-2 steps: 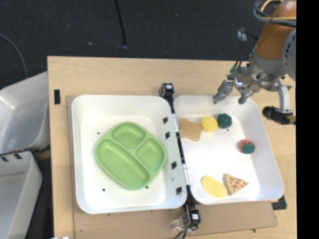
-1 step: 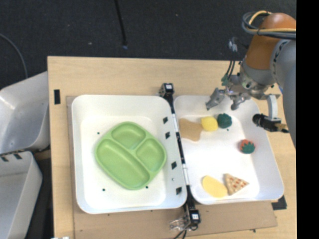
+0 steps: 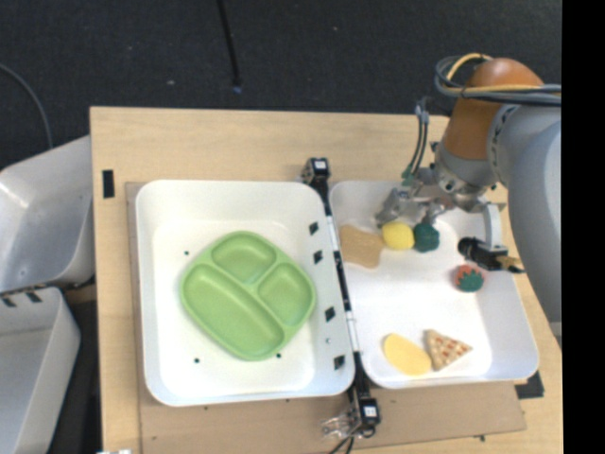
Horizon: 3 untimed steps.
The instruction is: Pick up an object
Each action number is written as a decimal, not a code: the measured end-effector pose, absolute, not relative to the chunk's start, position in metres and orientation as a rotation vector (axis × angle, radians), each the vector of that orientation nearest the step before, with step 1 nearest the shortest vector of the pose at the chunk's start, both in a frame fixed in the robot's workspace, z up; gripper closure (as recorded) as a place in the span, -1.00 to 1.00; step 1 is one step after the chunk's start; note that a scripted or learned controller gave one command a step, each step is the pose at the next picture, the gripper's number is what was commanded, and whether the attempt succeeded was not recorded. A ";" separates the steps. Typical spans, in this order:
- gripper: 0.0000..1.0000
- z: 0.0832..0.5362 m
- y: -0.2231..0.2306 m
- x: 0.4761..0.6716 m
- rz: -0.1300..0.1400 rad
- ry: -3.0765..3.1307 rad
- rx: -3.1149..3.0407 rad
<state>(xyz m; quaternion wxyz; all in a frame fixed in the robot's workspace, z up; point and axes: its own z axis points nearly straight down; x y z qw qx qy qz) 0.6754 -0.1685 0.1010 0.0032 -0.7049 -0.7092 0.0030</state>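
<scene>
While the claw (image 3: pixel 408 218) is lowered at the far side of the right bin (image 3: pixel 501 348) over the yellow ball (image 3: pixel 398 236), its grip cannot be told, so a secure closing and lift is called for.

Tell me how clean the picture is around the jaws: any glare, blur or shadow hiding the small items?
Camera view: overall soft and low in detail; the gripper reads as a blurred grey cluster above the yellow ball, so the jaws cannot be made out. The white right bin is bright and washes out edges. Shadows are faint, hiding nothing. The green plate is evenly lit.
</scene>
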 end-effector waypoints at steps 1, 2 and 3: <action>1.00 0.113 -0.170 0.677 0.008 -2.229 -2.210; 1.00 0.155 -0.175 0.675 0.000 -2.224 -2.220; 1.00 0.200 -0.171 0.683 -0.001 -2.227 -2.218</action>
